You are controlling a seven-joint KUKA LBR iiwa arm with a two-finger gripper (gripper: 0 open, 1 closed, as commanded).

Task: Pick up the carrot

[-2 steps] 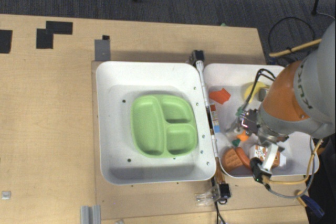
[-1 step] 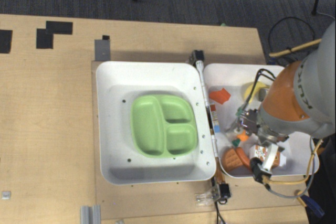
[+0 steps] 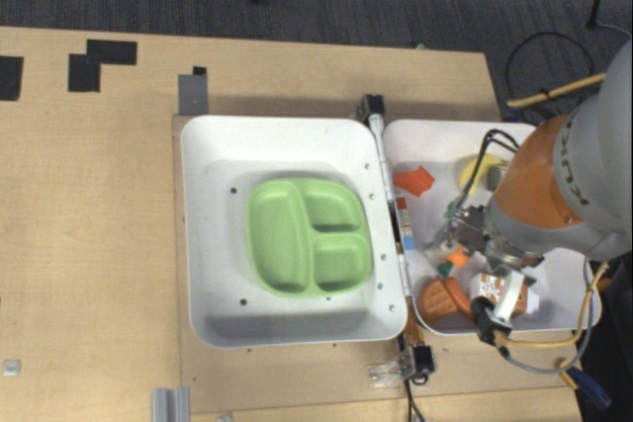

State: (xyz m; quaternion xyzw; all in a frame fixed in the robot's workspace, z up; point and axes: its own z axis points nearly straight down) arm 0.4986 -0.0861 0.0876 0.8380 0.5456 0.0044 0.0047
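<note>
In the right bin point(image 3: 425, 145), a small orange carrot point(image 3: 456, 261) with a green tip lies near the middle, partly hidden by the arm. My gripper point(image 3: 459, 238) is low in this bin, directly over the carrot and touching or nearly touching it. The grey wrist with the orange band point(image 3: 529, 188) reaches in from the right and hides the bin floor behind it.
The right bin also holds a red-orange block point(image 3: 415, 180), a yellow item point(image 3: 474, 175) and a brown-orange rounded item point(image 3: 444, 298) by the front wall. The left bin point(image 3: 213, 212) holds a green divided plate point(image 3: 309, 235). A ridge point(image 3: 388, 203) divides the bins.
</note>
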